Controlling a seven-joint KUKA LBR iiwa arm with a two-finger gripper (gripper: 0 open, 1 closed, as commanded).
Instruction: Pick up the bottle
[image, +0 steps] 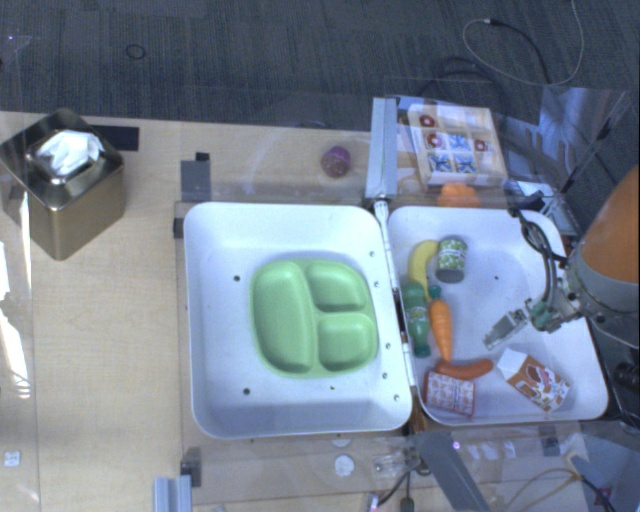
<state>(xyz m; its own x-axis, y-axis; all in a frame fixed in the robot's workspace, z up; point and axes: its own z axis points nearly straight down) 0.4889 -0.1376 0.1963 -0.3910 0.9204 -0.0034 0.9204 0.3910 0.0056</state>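
So far nothing's been picked up. The bottle (416, 320), green, is seen lying along the left wall of the right bin (596, 400), squeezed between that wall and the carrot (441, 329), just below the banana (421, 264). The gripper (508, 327) is parked over the bin's right half, well apart from it; how wide it's opened can't be told, and nothing is seen held. The reach and grab are all left to be done.

bottle (415, 320) hemmed by bin wall (392, 300), carrot (441, 329), banana (422, 265)
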